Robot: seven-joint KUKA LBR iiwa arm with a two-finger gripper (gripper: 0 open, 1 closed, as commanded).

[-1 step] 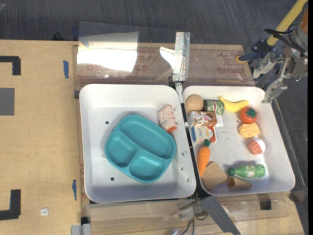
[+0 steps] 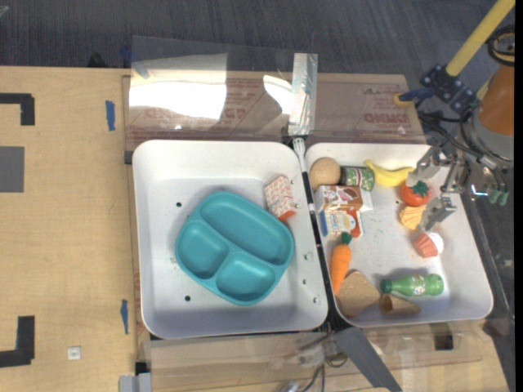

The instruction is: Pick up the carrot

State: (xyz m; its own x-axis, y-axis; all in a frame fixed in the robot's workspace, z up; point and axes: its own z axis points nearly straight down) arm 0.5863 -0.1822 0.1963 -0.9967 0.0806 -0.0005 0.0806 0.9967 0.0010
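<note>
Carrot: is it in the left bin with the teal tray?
No, the carrot lies in the right bin, just past the divider from the teal tray.

— Where are we?
— We'd say a robot lab: two white bins (image 2: 155, 219) taped to a cardboard-topped bench (image 2: 57, 219), toy food (image 2: 391, 175) as props.
— Anything else?
— We see grey carpet (image 2: 245, 6) and blue tape marks (image 2: 109, 114).
</note>
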